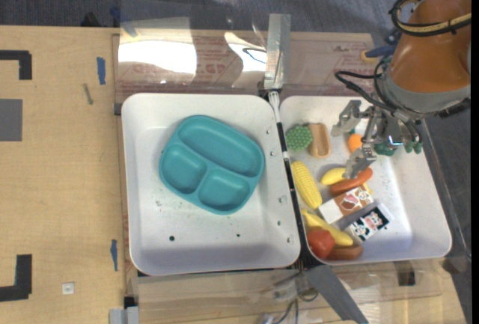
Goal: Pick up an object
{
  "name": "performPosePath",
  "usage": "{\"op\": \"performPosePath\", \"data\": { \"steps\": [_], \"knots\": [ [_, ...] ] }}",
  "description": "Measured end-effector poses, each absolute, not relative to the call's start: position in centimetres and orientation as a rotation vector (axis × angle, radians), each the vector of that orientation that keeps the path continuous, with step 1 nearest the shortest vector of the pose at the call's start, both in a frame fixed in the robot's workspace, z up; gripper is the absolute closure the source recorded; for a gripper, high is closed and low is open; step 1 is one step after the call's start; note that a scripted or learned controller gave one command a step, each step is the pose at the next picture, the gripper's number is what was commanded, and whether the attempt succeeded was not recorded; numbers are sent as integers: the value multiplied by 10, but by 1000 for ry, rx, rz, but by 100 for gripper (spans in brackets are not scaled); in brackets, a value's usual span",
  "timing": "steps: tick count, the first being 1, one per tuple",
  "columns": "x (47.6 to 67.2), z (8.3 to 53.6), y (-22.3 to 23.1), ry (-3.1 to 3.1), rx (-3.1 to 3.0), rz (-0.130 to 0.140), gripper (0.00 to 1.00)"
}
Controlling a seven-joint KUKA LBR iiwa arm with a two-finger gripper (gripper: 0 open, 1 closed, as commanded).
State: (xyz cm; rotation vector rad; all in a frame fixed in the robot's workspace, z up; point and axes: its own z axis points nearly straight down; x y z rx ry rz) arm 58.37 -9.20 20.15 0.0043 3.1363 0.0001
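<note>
In the right bin (426, 188), the gripper (364, 154) hung low over the far half of the pile, its metal fingers pointing down and left toward a small orange piece (355, 142) and a red-orange sausage-shaped piece (352, 182). Whether the jaws stood apart or together could not be told; the linkages overlapped and blurred. Nothing was visibly between the fingers, so no grasp recorded.

Candidate objects all lay crowded along the right bin's left side: green round item (299, 137) beside a hot dog bun (319, 139) at the far end, corn cob (305, 183) along the dividing wall, a yellow piece (332, 176) next to it, a small printed carton (354, 200) touching a black-and-white box (368, 222), and a red tomato-like item (322, 242) with a banana (329, 228) at the near end. The left bin (142, 165) held a teal divided plate (212, 163).

Risks, as judged:
- Clutter. Pieces touched one another, so closing fingers might wedge on two items or push the target aside.
- Rounded, smooth toy food could squirt out of a pinch if caught off-centre.
- A fingertip might land on top of a piece rather than astride it, pressing it into the bin floor.
- Items against the dividing wall left little room for a finger on that side.
</note>
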Motion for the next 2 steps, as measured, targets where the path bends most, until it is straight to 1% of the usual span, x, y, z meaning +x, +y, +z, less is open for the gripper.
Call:
{"op": "performPosePath", "data": {
  "steps": [1, 2],
  "knots": [
    [550, 118, -112, 3111, -125, -3, 0],
    [533, 112, -113, 3075, 175, -21, 0]
  ]
}}
